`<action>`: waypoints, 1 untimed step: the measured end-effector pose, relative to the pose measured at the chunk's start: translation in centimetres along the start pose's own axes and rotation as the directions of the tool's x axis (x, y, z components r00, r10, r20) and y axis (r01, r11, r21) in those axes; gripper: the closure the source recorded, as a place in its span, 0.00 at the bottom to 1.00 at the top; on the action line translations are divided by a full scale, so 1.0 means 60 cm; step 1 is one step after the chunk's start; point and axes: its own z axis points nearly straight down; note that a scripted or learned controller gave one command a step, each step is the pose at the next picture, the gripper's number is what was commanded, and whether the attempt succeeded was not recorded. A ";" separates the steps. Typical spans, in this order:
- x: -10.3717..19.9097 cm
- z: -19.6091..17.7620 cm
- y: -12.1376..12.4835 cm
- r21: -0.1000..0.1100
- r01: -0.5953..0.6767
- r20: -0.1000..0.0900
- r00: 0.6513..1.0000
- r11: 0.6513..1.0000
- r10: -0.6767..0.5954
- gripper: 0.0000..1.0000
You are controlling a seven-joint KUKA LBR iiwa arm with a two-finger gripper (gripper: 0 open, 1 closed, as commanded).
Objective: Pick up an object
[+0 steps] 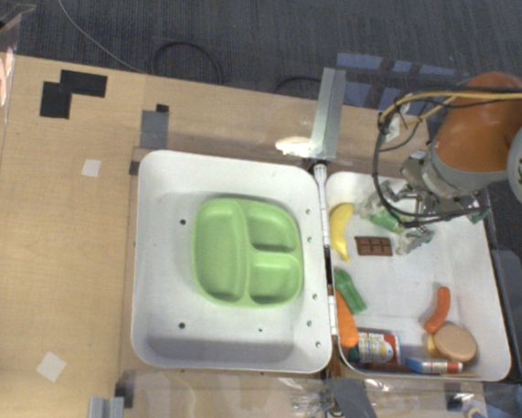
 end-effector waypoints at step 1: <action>0.001 0.018 0.051 -0.001 0.061 -0.001 0.998 0.998 -0.061 0.00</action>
